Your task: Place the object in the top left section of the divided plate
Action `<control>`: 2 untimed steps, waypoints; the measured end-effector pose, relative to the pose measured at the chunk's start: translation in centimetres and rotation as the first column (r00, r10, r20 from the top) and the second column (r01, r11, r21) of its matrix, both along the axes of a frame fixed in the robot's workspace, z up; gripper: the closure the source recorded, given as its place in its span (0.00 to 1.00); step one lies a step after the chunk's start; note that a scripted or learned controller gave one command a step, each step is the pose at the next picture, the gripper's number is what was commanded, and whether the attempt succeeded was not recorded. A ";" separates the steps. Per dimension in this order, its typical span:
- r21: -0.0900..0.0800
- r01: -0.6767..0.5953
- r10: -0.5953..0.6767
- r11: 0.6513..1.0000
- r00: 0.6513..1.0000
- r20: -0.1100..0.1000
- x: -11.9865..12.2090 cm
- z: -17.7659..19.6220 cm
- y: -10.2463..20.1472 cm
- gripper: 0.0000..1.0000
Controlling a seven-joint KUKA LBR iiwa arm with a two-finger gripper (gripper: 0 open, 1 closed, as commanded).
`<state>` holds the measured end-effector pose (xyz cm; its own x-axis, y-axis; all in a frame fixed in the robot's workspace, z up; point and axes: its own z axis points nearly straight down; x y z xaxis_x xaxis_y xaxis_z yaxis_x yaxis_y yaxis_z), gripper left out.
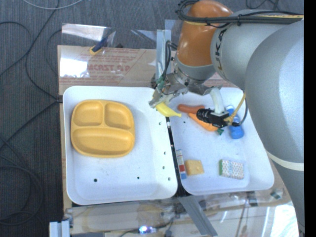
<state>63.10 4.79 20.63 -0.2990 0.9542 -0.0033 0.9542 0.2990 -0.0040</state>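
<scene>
yellow piece [169,111] just beside the hand [159,98] — grip unclear; carrot [190,108], blue toy [237,131] near.

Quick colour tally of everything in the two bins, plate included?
Yellow: 3 (divided plate, small piece by the gripper, block)
Orange: 1 (carrot shape)
Blue: 1 (small object)
Pale patterned: 1 (square)
Red-and-blue: 1 (strip)
Total: 7

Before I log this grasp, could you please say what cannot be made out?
Camera view:
The gripper covers the small yellow object's upper end, so a hold cannot be confirmed.
The small blue object in the right white bin is too small to identify.
The grey arm covers that bin's back corner.
</scene>
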 end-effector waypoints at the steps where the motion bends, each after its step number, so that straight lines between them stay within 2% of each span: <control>1: 0.004 -0.172 0.172 0.985 0.985 0.000 -4.5 1.3 6.4 1.00; 2: 0.000 -0.285 0.285 0.959 0.959 0.002 -1.6 6.1 6.6 1.00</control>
